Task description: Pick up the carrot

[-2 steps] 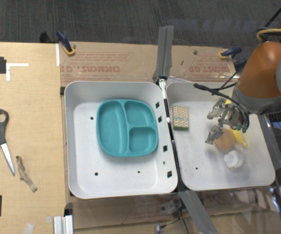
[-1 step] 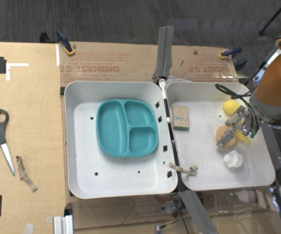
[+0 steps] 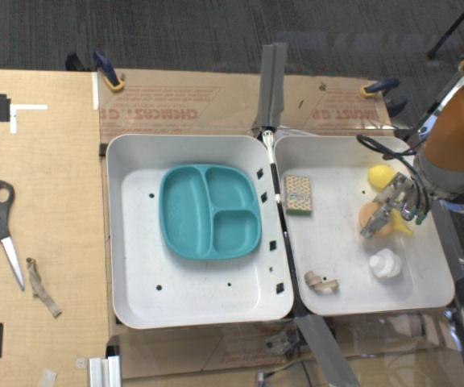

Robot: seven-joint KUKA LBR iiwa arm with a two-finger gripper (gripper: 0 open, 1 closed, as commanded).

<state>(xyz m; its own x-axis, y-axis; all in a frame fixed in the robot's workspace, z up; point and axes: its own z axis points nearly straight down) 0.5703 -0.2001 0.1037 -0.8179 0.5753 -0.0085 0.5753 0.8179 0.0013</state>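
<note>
1. The carrot (image 3: 370, 214), an orange lump, lies in the right bin (image 3: 337, 293) under the gripper (image 3: 379, 218), touching a yellow piece (image 3: 401, 227), near a yellow lemon (image 3: 381, 176).
2. Whether the jaws are spread or pinching cannot be told.
3. It is probably a light, stiff, smooth toy, likely to slip; grip across its middle.
4. A sponge (image 3: 298, 193) and white object (image 3: 385, 264) lie apart.

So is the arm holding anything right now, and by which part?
Cannot tell. The gripper sits over an orange thing in the right bin, but any hold is hidden.
</note>
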